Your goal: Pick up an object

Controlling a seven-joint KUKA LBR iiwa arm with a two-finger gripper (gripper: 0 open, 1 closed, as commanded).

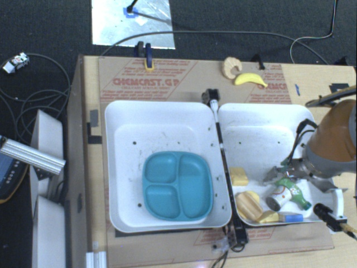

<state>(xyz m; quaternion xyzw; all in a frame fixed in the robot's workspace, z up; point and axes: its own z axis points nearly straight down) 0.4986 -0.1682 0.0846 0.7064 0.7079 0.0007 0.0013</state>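
– Green-and-white object (291,192): location?
– Inside right bin (262,116), towards near right corner; lying tilted on bin floor, directly below gripper (283,177); appears to touch or nearly touch gripper, exact contact not resolvable.
– Gripper condition?
– Cannot tell whether wide, narrow or clamped; lowered into right bin at end of grey arm (333,144) with orange band; nothing confirmed as held.
– Remaining contents of right bin?
– Yellow block (240,176) near dividing wall; tan round piece (249,204) just in front of block, at near wall; small yellow piece (269,217) beside tan piece; blue item (293,218) along near wall, just right of yellow piece; small grey cylinder (271,202) beside green-and-white object; all clustered in near half; far half bare.
– Contents of left bin (111,149)?
– One blue divided plate (178,185), three compartments, flat on floor, nearer to front wall; compartments hold nothing visible.
– Items outside bins?
– Banana (250,80) and tan ring-shaped item (231,67) on brown bench surface behind right bin, just beside each other; blue-and-yellow clamp (146,55) at far bench edge, behind left bin.
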